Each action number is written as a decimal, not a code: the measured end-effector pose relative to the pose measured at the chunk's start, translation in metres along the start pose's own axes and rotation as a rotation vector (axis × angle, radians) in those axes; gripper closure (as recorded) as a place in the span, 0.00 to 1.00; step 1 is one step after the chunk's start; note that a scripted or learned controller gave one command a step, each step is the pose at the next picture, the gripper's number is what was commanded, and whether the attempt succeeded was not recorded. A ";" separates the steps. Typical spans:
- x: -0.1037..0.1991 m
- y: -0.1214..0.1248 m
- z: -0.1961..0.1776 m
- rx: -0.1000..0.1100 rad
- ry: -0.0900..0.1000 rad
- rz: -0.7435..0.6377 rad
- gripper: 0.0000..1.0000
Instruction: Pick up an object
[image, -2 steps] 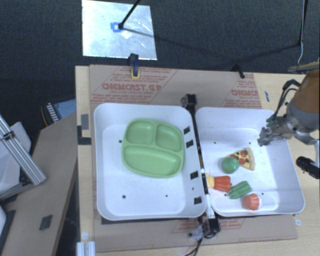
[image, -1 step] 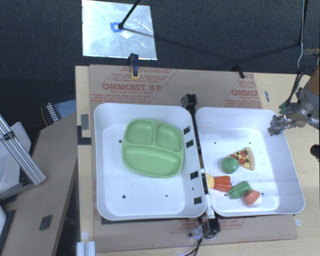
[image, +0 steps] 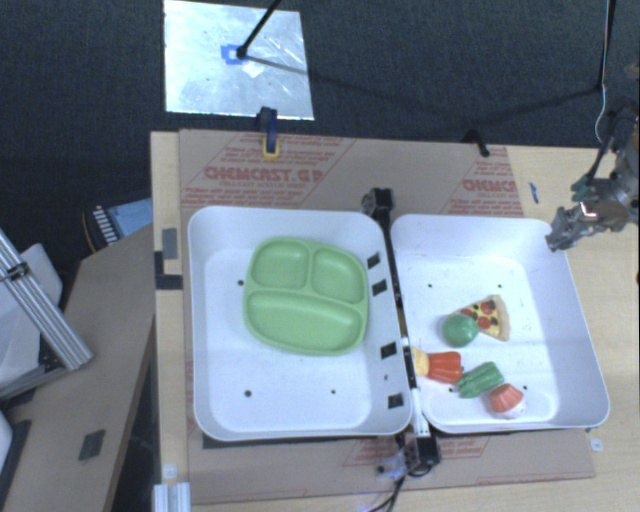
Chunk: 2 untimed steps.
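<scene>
1. Red lettering reading "CHEMCAST" is printed on the brown paper-faced sheet (image: 300, 165) under the two bins; the same print runs slanted near the right bin's far corner.
2. The grey two-finger gripper (image: 562, 232) hangs over the far right corner of the right shallow white bin (image: 560, 300), holding nothing; whether it is spread or pressed together cannot be told.
3. In that bin's near-left part lie a toy pizza slice (image: 489, 316), a green ball (image: 460, 329) touching it, a red-orange pepper toy (image: 441, 366), a green pepper toy (image: 479, 379) and a red-and-white round toy (image: 506, 399).
4. The left shallow white bin (image: 215, 300) holds a light green three-compartment plastic plate (image: 305, 296).
5. Black clips (image: 379, 202) sit along the seam between the bins.
</scene>
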<state>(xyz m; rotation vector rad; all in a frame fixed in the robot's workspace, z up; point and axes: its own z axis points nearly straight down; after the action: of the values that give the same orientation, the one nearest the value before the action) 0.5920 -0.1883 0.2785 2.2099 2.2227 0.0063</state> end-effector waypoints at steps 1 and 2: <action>0.058 -0.008 0.015 0.008 0.004 -0.004 1.00; 0.116 -0.022 0.019 0.007 0.004 -0.004 1.00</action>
<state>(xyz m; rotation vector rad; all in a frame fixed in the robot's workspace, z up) 0.5693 -0.0722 0.2594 2.2110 2.2330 0.0032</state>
